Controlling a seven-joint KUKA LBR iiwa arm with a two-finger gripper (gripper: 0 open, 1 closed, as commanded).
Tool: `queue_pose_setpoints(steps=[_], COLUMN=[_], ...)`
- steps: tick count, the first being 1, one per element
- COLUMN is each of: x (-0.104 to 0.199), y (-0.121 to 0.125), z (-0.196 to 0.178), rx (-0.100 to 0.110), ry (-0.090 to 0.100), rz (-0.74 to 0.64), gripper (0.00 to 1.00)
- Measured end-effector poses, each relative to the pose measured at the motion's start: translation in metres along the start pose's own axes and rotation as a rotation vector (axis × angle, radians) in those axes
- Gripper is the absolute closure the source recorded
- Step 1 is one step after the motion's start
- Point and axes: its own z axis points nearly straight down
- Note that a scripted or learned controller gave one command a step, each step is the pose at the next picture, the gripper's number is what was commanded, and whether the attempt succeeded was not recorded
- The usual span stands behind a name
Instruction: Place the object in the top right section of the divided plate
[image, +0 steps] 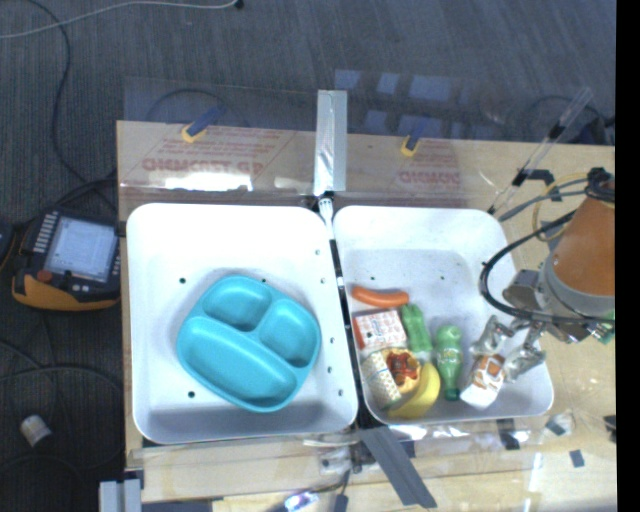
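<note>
While the two white bins (140, 300) sit side by side on the bench, the blue divided plate (250, 340), smooth moulded plastic with three rounded wells, lies in the left one, well apart from the arm (585, 250) over the right. The gripper (505, 350) hangs low at that bin's right end; its metal fingers appear to straddle a small white-and-orange carton (485, 378), though real grip cannot be told. Toy food (410, 360) clusters just left.

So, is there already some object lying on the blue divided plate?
No, all three sections of the blue divided plate are bare, while the carrot and banana lie in the right bin.
</note>
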Motion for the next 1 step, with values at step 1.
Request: queue_pose_setpoints(steps=[1], x=[0.0084], y=[0.0112], z=[-0.1618], rx=[0.001], ry=[-0.007], rz=[-0.111], gripper=[1.00])
